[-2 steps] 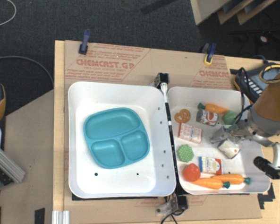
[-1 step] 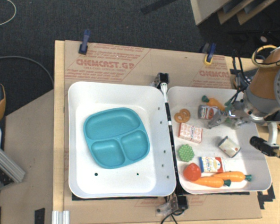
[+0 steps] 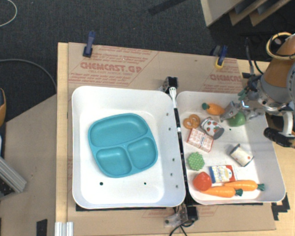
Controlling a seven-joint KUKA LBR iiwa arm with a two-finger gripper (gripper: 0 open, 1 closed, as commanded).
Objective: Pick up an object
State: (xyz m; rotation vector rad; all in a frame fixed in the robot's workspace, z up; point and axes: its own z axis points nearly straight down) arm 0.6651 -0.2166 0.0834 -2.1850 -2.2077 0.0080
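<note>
The right bin (image 3: pixel 269 162) holds several toy foods. My gripper (image 3: pixel 240 110) hangs low over its far side, right above a green round piece (image 3: pixel 236 120) that it partly hides. Whether it touches the piece is unclear. A small orange carrot (image 3: pixel 214 109) lies just left of the gripper. Further left and nearer lie a pretzel (image 3: pixel 191 121), a red-and-white capped piece (image 3: pixel 212 128) and a pink wafer pack (image 3: pixel 200 139). A white cylinder (image 3: pixel 241 154) rests mid-bin.
The left bin (image 3: pixel 81 136) bears a teal divided plate (image 3: pixel 123 144). Along the right bin's near side lie a green bumpy ball (image 3: pixel 196 160), a red tomato (image 3: pixel 202 180), a small carton (image 3: pixel 221 173) and a long carrot (image 3: pixel 233 187). Clamps (image 3: pixel 88 43) hold the board's far edge.
</note>
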